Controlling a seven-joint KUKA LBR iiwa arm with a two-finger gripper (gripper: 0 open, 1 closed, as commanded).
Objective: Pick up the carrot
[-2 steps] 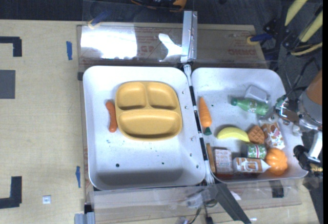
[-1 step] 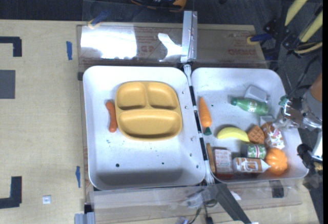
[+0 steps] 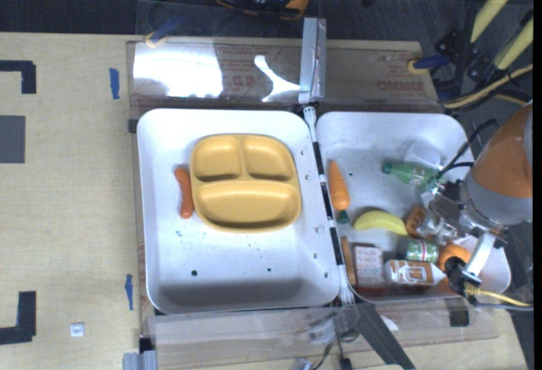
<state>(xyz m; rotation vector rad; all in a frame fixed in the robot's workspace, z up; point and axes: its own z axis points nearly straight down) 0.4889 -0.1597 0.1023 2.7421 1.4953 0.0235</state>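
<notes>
We see the gripper low in the right bin at approx 4 o'clock, amid clutter; can't tell its state; carrot lies farther off at 10 o'clock from it, along the bin's left wall, untouched; pick not yet begun, we reckon.

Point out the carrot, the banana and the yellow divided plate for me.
carrot [image 3: 338,188]: camera view, middle of its orange body.
banana [image 3: 380,223]: camera view, middle of its curve.
yellow divided plate [image 3: 246,202]: camera view, floor of its large near compartment.
</notes>
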